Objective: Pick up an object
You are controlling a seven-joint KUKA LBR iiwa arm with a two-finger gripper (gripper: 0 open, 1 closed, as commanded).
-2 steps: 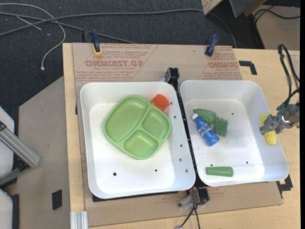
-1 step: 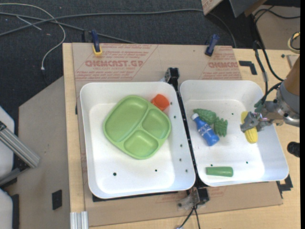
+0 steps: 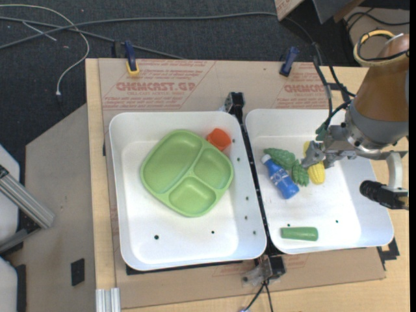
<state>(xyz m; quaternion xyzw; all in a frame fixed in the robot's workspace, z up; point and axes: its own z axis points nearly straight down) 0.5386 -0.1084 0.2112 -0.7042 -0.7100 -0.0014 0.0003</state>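
Note:
In the right bin [image 3: 364, 236] lie a blue bottle [image 3: 280, 179], a dark green leafy toy [image 3: 286, 159], a yellow corn piece [image 3: 316, 172] and a green cylinder [image 3: 299, 233] near the front wall. My gripper [image 3: 314, 155] hangs just above the corn and the leafy toy, its grey body reaching in from the right. Nothing visible sits between its fingers. The left bin [image 3: 130, 239] holds a light green divided plate [image 3: 187, 172] and a small orange object [image 3: 219, 137] at the plate's far edge.
Both bins rest on a cardboard sheet [image 3: 104, 174] clamped at the back by blue clips [image 3: 132, 64]. A black clamp [image 3: 234, 101] sits between the bins at the back. A black part of the arm's rig [image 3: 383, 194] overhangs the right bin's right side.

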